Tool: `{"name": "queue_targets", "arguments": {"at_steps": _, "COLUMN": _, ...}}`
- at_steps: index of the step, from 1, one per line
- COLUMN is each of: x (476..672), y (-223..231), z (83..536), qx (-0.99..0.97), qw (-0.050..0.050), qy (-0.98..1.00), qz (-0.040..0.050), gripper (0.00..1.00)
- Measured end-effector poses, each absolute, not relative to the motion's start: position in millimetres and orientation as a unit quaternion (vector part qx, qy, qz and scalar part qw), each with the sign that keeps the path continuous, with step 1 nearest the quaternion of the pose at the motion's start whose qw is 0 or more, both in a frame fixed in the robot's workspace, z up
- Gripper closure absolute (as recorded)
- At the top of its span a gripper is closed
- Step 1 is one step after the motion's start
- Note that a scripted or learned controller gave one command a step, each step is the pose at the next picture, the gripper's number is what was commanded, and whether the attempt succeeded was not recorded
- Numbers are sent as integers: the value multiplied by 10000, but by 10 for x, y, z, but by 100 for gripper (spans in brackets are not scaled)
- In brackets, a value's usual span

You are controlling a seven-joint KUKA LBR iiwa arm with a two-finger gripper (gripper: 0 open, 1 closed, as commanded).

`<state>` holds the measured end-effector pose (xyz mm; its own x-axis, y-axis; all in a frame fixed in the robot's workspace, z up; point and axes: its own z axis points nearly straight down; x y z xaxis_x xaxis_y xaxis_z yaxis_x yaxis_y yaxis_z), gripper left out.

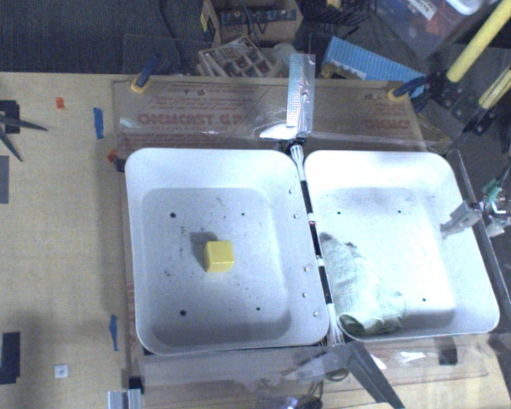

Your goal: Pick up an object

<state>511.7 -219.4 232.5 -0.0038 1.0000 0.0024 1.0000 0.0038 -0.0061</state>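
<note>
My gripper (460,221) hangs over the right bin's (426,173) right edge; the yellow block (220,256) lies far left, mid-left bin (153,177).

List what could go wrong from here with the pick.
The rolled grey-white cloth lies tight against the right bin's left wall, near the front corner; fingers coming down there could strike the rim or snag only a fold. The yellow block in the left bin is small on a smooth floor and may skid aside if nudged.

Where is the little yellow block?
The yellow block lies near the middle of the left bin, well apart from the rolled cloth in the right bin.
</note>
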Motion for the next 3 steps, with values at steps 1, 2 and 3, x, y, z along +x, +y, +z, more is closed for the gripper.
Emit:
{"name": "queue_targets", "arguments": {"at_steps": 1, "x": 4792, "y": -1566, "z": 1471, "qx": -5771, "qw": 32, "qy": -8167, "qz": 6, "gripper": 0}}
{"name": "queue_targets", "arguments": {"at_steps": 2, "x": 4797, "y": -1589, "z": 1540, "qx": -5784, "qw": 35, "qy": -8158, "qz": 8, "gripper": 100}}
{"name": "queue_targets", "arguments": {"at_steps": 3, "x": 4840, "y": -1270, "z": 1451, "qx": -3976, "qw": 27, "qy": -9175, "qz": -3, "gripper": 100}}
